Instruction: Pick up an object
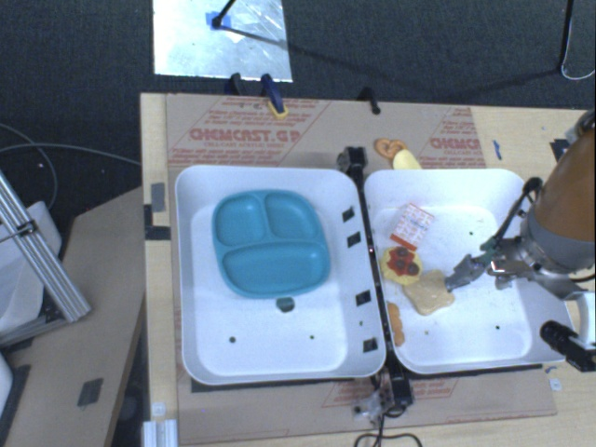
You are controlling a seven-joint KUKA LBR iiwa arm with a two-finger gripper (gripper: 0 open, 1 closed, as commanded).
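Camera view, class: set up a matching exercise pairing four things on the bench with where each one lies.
Things:
1. blue divided plate
2. small dark green piece
3. red-and-white packet
4. yellow object

Places:
A. on the cardboard beyond the right bin
B. left bin, middle
C. right bin, towards its far left
D. left bin, just in front of the plate

Pairs: 1-B, 2-D, 3-C, 4-A

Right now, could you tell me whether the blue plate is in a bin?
In: the blue plate lies flat inside the left bin, right way up, compartments showing.
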